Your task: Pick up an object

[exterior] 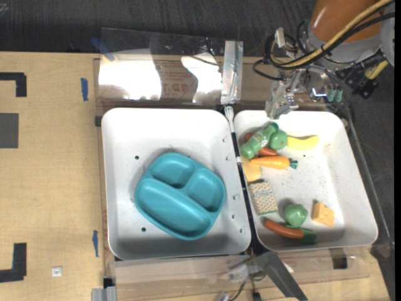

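The gripper [283,108], its opening impossible to tell, hangs above small plastic toy vegetables [266,140], green and orange.

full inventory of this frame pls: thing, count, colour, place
bins: 2, white, side by side on the bench
divided plate: 1, teal, left bin
banana: 1, yellow, right bin, far side
carrot: 1, orange, right bin, centre-left
green toy vegetables: a cluster, right bin, far left
cracker: 1, speckled tan, right bin
cheese wedge: 1, yellow-orange, right bin, near right
gripper: 1, metal, above right bin's far edge
arm: 1, orange band, top right
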